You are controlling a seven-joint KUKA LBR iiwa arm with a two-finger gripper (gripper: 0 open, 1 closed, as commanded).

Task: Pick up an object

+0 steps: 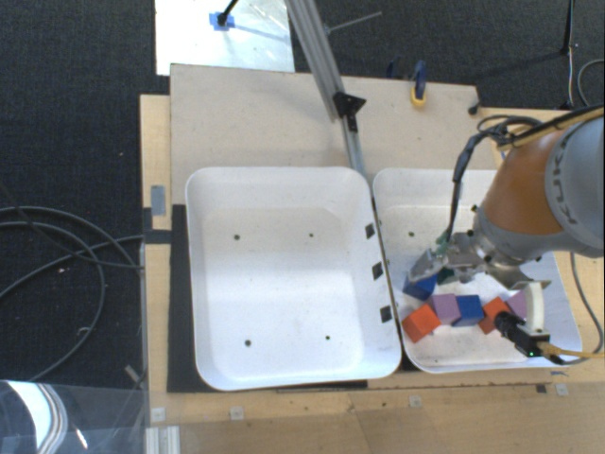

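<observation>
In the lower right of the frame the arm (544, 192) bends over the right bin (406, 192), its gripper (442, 265) low among the blocks. Whether its fingers are apart or together cannot be told. A dark blue block (422, 287) lies just beside the gripper, with an orange block (422, 323), a purple block (445, 306) and a blue block (467, 308) below. The left bin (284, 272) sits mid-frame.
</observation>
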